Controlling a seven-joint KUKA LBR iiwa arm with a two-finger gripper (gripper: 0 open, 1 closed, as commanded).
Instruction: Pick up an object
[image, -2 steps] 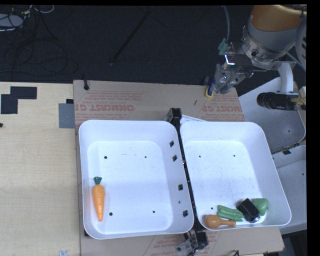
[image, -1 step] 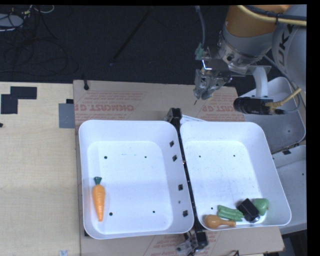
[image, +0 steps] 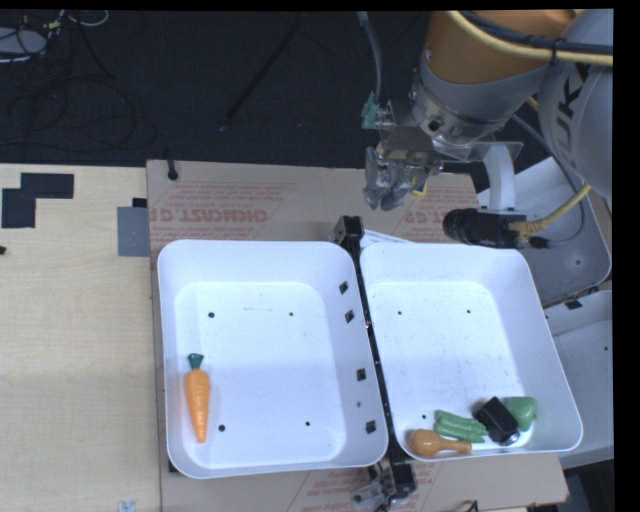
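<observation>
Gripper (image: 388, 190): raised behind the bins, carrying nothing; how far open, cannot tell. Risk: black block (image: 497, 419) lies among crowded pieces against right bin (image: 455, 272) wall, so a grasp may slip.

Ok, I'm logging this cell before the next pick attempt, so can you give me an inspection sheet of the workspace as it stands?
Surface: two shallow white bins, left bin and right bin, side by side on a cardboard sheet over a light wood bench.
Job's things: carrot lying in the left bin's near-left corner; in the right bin's near-right corner a cluster of green pod, black block, green piece and tan pear-shaped piece.
Clutter: nothing seen.
Grippers: gripper above the far edge of the bins, holding nothing visible.
Cables: loose cables on the dark floor beyond the bench.
Surroundings: black patches on the bench.
</observation>
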